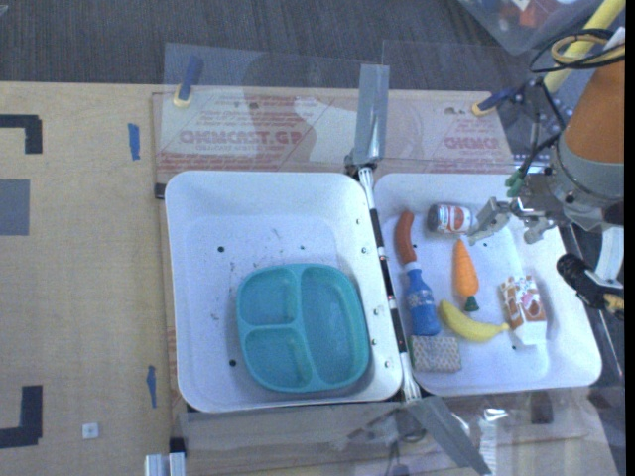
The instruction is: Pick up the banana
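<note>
Gripper: gripper (511, 218) hangs over the right bin's upper right part, metal fingers spread apart with nothing between them, tips near the can.
Arm: grey body with an orange band (598, 117) above the wrist, yellow and black cables looped beside it.
Banana: banana (472, 324) lies flat in the lower middle of the right bin, well apart from the gripper; yellow, smooth, gently curved, darker at the left tip, its right end just beside the carton.
Carrot: orange carrot (464, 271), tapered, with a small green end pointing down toward the banana.
Can: small can (449, 218) on its side, red and white label, silvery end.
Sausage: red-orange sausage (404, 237), slim and rounded, near the bin's left wall.
Bottle: blue bottle (422, 303) with a white neck, lying below the sausage.
Sponge: tan, speckled square sponge (436, 353), touching the bottle's base and just left of the banana.
Carton: white and red carton (523, 307), boxy, printed.
Right bin: shallow white bin (575, 360), glossy, rounded corners.
Left bin: matching white bin (198, 266), floor flecked with dark specks, holding a teal three-compartment plate (302, 328).
Bench: pale wooden board (79, 266) with black marks and blue tape bits; clear plastic sheets stand behind the bins.
Room: dark grey carpet (198, 8) beyond the bench.
</note>
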Controlling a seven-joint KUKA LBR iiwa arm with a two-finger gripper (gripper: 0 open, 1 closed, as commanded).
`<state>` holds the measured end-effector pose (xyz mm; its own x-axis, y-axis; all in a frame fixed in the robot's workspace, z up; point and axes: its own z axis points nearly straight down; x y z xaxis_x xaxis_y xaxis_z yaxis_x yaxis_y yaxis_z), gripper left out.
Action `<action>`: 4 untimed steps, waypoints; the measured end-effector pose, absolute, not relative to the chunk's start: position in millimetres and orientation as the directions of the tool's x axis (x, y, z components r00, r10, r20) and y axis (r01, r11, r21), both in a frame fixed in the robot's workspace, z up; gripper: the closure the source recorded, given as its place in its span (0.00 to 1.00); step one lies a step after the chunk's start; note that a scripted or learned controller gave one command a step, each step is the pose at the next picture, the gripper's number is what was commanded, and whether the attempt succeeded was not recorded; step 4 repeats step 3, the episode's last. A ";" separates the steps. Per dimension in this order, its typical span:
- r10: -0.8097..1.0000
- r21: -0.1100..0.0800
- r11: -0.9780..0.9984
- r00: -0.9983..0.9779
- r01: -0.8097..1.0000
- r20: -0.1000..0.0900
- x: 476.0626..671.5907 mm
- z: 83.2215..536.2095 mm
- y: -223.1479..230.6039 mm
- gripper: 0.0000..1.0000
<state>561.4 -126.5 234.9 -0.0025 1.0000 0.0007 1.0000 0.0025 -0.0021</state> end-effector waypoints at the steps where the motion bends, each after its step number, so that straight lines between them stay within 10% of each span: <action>1: 0.996 0.001 -0.084 0.084 0.996 0.000 568.5 94.9 -134.8 0.00; 2: 0.996 0.002 -0.090 0.090 0.996 -0.001 568.3 104.4 -137.2 1.00; 3: 1.000 0.001 -0.018 0.018 1.000 0.000 554.4 208.6 -99.1 1.00; 4: 1.000 0.001 -0.018 0.018 1.000 0.000 554.4 208.6 -99.1 1.00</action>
